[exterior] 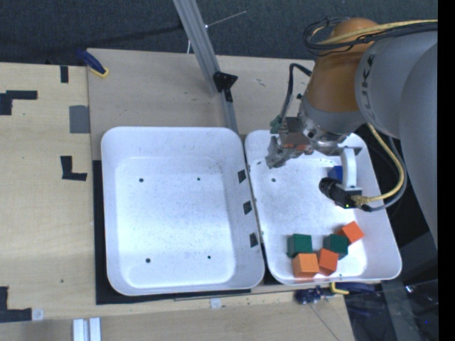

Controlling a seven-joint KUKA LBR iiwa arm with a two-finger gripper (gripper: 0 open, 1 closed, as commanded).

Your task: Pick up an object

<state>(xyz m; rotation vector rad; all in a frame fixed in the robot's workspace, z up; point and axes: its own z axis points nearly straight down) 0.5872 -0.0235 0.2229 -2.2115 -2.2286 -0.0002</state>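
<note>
Several small blocks lie in a cluster at the near end of the right bin (377,258): two green blocks (300,244) (336,244) and three orange ones (306,264) (328,260) (352,231). My gripper (276,158) hangs over the far left corner of that bin, close to the wall it shares with the left bin, well away from the blocks. Nothing can be seen held at its tip. The grey arm with its orange band comes in from the upper right.
The left bin (114,212) is a shallow white tray beside the right one. A slanted metal pole (202,41) crosses the bench behind the bins. A black cable fitting (335,190) hangs off the wrist over the right bin.
</note>
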